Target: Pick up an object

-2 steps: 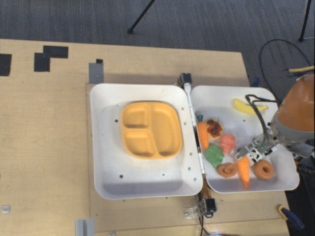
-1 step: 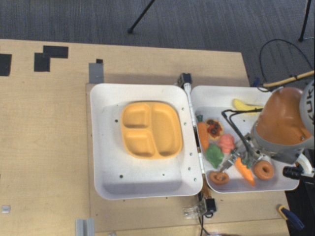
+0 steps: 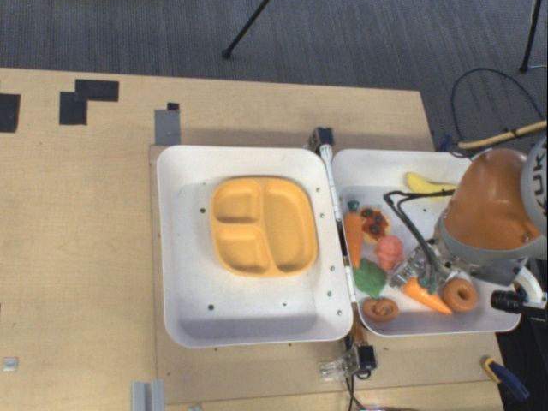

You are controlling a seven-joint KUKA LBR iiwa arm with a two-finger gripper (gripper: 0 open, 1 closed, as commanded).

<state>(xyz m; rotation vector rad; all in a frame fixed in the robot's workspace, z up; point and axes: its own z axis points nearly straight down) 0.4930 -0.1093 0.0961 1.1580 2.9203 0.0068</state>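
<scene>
Toy food is lying in the right bin [image 3: 479, 325]: a carrot [image 3: 425, 297], donut [image 3: 461, 296], pink piece [image 3: 390, 251]. We are hovering our gripper [image 3: 421, 268] just above the carrot; whether it is clenched or released, we cannot tell. Left of that bin, a yellow tray [image 3: 262, 226] is sitting.

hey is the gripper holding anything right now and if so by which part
Cannot be told. The gripper sits low in the right bin over the toy carrot, beside the pink toy, with no visible grasp.

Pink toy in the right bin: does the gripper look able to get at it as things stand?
Probably yes. The pink toy lies uncovered just left of the gripper, though the green piece and a carrot crowd it closely.
</scene>
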